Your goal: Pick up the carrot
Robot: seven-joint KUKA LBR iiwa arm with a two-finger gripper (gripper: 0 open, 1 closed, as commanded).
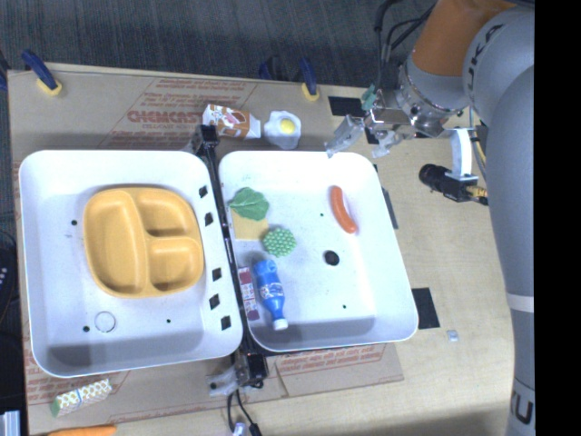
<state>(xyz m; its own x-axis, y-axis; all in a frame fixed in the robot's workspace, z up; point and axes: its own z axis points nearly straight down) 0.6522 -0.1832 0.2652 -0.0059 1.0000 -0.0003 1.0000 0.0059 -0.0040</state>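
Cardboard sheeting covers the counter (pixel 163 107), and on it we see two white bins side by side. Our left bin (pixel 36 243) carries a yellow divided tray (pixel 145 241). Our right bin (pixel 386 271) holds the carrot (pixel 343 209), a green leaf (pixel 249 203), a knobbly green ball (pixel 280 241), a blue bottle (pixel 270 293) and a small dark spot on the floor that we cannot identify. Just outside the bins' far rims sit a small carton (pixel 227 120) and a white-and-yellow egg-like piece (pixel 283 127).

As we judge it, the task has barely begun: the carrot lies flat on the bin floor, toward the far right part of the right bin, apart from the other items and untouched. Everything remains to be done: approach, descent, grasp and lift.

Our gripper (pixel 359 137) hangs above the far right corner of that bin, near the rim, with nothing between its fingers. They look spread apart to us, though the translucent tips make this hard to read for certain. The carrot lies a little toward the near side of the gripper and slightly left in the view, so we would expect a short move inward over the bin, then a drop straight down with the fingers set across the carrot's narrow width.
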